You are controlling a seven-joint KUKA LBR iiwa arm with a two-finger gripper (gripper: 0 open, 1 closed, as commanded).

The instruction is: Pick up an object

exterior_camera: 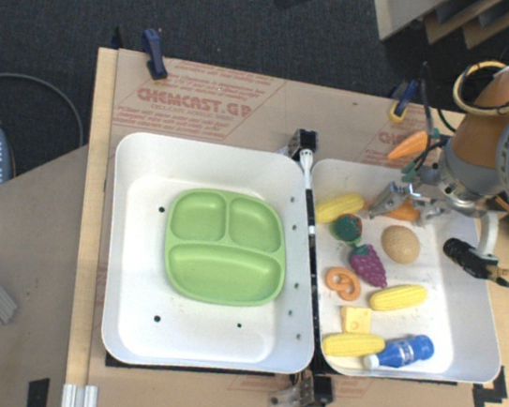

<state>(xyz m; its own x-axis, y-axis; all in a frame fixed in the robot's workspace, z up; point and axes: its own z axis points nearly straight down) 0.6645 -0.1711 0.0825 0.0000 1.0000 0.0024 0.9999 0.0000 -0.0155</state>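
Up at the far end of the right bin [468, 358], the gripper [405, 199] hangs over an orange piece [406, 211]; whether its jaws are spread or clenched cannot be told. Beside the potato [400, 244] lie a corn cob [340, 205], green ball [348, 228] and purple grapes [369, 263].

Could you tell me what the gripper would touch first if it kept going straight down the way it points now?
Most likely the orange carrot-like piece right under the gripper, in the far corner of the right bin. The yellow corn lies just to its left. Depth is hard to judge from this slant.
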